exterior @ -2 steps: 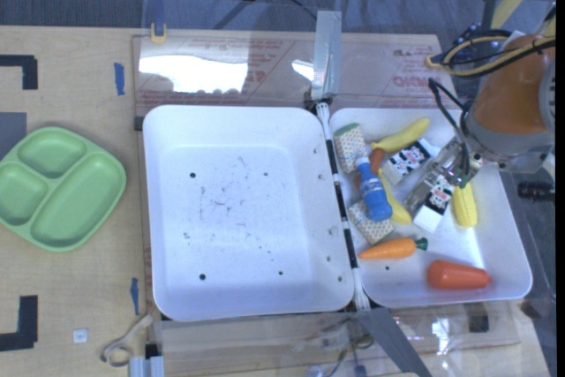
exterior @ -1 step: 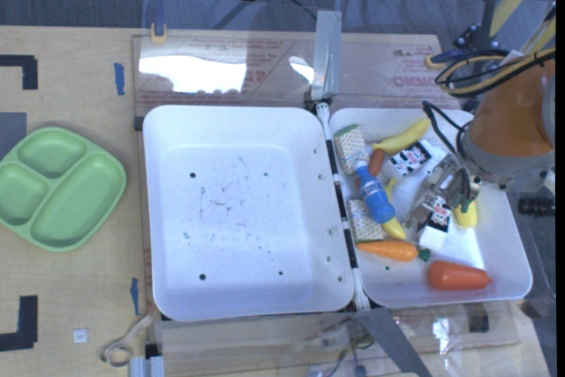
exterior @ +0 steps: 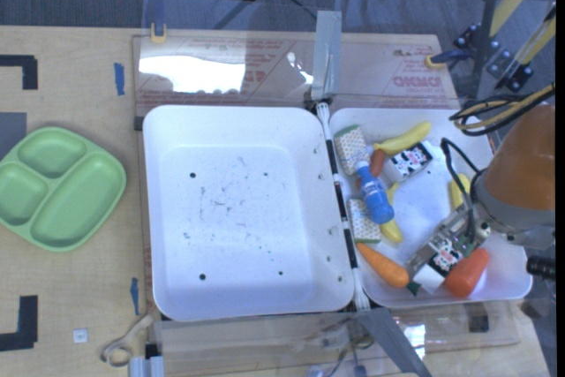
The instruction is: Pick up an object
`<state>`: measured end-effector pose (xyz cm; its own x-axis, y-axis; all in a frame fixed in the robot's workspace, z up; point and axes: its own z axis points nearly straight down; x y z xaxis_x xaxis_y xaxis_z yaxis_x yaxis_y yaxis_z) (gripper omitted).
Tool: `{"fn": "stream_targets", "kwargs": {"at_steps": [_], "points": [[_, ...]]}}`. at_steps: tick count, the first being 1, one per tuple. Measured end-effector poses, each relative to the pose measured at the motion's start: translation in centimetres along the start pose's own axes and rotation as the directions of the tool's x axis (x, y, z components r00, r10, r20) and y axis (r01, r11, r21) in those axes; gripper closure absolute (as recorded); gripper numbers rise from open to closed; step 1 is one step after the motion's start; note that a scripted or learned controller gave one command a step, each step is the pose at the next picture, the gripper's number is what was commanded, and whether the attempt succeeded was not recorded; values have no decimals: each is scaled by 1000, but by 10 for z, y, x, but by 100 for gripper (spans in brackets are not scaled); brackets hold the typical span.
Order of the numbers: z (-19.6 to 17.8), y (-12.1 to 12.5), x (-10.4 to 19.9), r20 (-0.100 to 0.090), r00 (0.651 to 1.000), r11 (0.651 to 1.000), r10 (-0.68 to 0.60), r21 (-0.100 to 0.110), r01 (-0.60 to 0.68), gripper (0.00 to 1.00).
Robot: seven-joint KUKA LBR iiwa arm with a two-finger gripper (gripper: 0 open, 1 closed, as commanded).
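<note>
Bench point(exterior: 62, 57) surface of light wood carries, at far left, a green divided plate point(exterior: 60, 187) with three compartments, lying flat and well apart from the bins. Blue tape marks sit beside the left bin's outer edge.

Left bin point(exterior: 238, 207): shallow, white, with scuff marks and small dark holes on its floor. It touches the right bin along a central divider.

Right bin point(exterior: 503, 278): holds the loose objects. Near the divider lie a checkered sponge point(exterior: 350, 146), a blue bottle point(exterior: 377, 199) and a second sponge point(exterior: 364, 221). A yellow banana point(exterior: 404, 137) rests toward the far wall, with a black-and-white box point(exterior: 410, 162) just beside it. An orange carrot point(exterior: 384, 266) lies near the front wall. A red-orange rounded object point(exterior: 466, 272) sits at the front right, touching a white item just beside it.

Gripper point(exterior: 439, 253): lowered into the right bin between the carrot and the red-orange object. Finger position cannot be determined; the tips merge with the clutter. Arm point(exterior: 525, 172): orange band visible above the wrist, at right.
</note>
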<state>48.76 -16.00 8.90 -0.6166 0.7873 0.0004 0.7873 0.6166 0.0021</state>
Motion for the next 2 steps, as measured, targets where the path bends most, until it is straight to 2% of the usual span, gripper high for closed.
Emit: {"fn": "stream_targets", "kwargs": {"at_steps": [1,2], "points": [[-16,53,-49,5,989,989,-147,-2,147,0],[-26,76,-125,5,961,961,-277,0,277,0]]}}
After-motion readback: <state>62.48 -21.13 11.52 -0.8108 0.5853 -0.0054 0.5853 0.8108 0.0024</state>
